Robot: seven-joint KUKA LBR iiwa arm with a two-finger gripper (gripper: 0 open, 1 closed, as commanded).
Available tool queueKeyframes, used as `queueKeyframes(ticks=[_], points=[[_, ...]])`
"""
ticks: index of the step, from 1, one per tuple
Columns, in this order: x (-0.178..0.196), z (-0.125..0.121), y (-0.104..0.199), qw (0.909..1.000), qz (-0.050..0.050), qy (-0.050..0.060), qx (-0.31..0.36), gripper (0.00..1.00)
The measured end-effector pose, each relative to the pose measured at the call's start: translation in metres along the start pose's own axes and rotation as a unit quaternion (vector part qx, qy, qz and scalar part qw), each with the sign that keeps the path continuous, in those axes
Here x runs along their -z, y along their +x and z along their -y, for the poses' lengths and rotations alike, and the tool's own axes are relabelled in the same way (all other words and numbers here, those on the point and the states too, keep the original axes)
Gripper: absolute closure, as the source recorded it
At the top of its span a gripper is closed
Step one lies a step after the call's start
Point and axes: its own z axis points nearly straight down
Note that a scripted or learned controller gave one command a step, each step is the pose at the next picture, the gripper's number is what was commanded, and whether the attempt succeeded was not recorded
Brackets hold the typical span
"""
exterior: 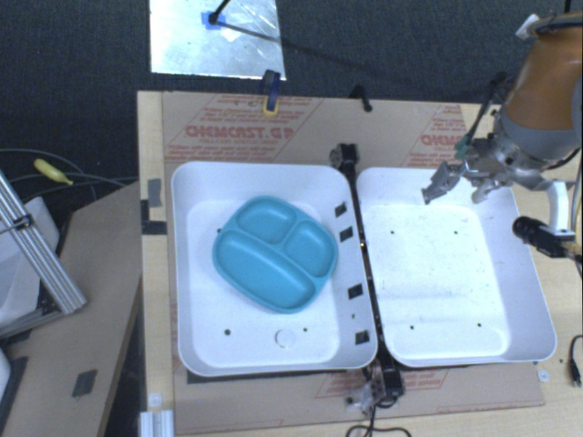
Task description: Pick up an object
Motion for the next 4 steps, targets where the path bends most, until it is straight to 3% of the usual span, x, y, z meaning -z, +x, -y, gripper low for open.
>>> queueKeyframes(ticks=[1, 2, 3, 4], points=[[-0.151, 0.047, -0.021, 1.0, -0.001, 0.008, -0.003, 0.0], [-0.053, 0.039, 0.105, 1.0, -0.002, -0.004, 0.006, 0.0], [-0.048, 0.04, 0.096, 1.0, 0.0, -0.002, 0.0, 1.0], [-0.013, 0.05, 0.145, 1.0, -0.001, -0.001, 0.003, 1.0]])
